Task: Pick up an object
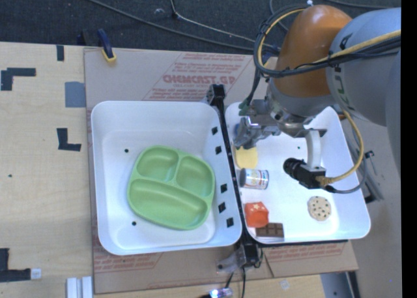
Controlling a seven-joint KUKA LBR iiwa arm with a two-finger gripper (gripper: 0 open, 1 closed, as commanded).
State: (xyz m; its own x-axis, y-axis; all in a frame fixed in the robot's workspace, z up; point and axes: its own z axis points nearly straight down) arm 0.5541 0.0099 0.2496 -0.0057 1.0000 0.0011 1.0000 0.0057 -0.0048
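I see a pale yellow block [247,157] in the right bin [345,225], at its left wall, directly beneath my gripper [246,135]; I cannot tell its grip. A small can [254,178] lies just below.

Two bins sit side by side on the bench [39,160], touching along a shared divider. The left bin [107,127] holds a divided plate [171,187] lying flat near its middle. In the right bin [352,218], a flat slice [247,157] lies by the divider, with a small can [254,178] on its side just in front of it, then a block [256,213] and a bar [270,229] nearest the front wall. A cookie [318,208] lies apart to their right. The arm [313,42] reaches in from the right over the bin's rear.
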